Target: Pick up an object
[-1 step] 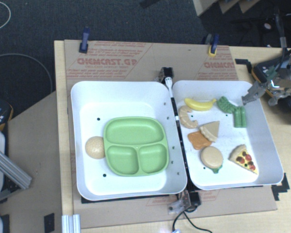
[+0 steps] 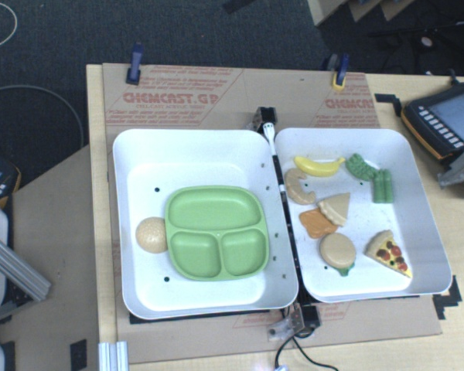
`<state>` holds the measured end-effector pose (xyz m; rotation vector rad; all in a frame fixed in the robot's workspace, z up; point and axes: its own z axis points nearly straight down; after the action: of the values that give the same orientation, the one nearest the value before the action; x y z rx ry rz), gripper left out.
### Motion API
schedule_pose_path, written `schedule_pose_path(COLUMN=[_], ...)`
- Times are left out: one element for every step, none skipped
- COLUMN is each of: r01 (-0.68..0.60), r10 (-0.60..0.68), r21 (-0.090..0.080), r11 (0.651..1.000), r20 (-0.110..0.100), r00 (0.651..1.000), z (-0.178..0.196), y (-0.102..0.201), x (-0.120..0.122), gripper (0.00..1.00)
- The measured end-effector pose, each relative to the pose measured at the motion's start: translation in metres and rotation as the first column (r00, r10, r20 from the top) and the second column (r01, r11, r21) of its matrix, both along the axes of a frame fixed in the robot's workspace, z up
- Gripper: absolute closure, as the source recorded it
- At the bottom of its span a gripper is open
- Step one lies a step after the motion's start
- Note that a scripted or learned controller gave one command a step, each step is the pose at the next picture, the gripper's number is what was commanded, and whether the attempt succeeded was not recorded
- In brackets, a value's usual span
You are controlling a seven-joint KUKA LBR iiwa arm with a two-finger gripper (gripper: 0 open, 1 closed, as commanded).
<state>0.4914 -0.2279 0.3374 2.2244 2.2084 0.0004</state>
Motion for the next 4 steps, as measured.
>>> schedule_pose_path(r01=[-0.006, -0.006, -0.017, -0.021], r10=[0.006, 0.006, 0.017, 0.021], r21=[0.004, 0.0, 0.02, 0.025], r11=[1.0, 1.0, 1.0, 0.999], r20=[0.007, 0.011, 0.001, -0.002], r00=[1.0, 1.0, 1.0, 1.0], z=[-0.253, -0.247, -0.25, -0.251], y=[0.08, 0.063, 0.015, 0.016], x=[-0.008, -0.008, -0.007, -0.007], gripper=[0.0, 0.0, 0.0, 0.0])
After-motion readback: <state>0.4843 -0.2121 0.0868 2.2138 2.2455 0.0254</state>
